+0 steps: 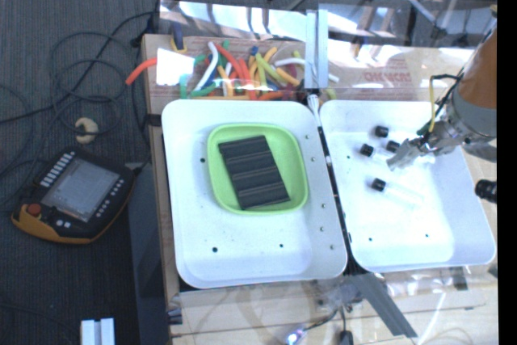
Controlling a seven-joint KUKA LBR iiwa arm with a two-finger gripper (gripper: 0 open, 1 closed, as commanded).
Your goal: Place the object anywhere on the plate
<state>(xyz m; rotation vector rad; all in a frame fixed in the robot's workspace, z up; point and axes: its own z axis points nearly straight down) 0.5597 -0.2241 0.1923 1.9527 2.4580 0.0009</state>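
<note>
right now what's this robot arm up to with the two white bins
The arm reaches in from the right, its claw low over the right bin, among a few small black pieces. In the left bin a green plate already carries a dark ribbed block. Whether the claw holds anything can't be made out.

Arm (485, 85) cut off at right edge; gripper (401, 158) blurred, finger state unreadable; small black pieces (376, 184) beside it too small to identify.

2 bins (242, 254), 1 plate (218, 174), 1 dark block (254, 171).
</note>
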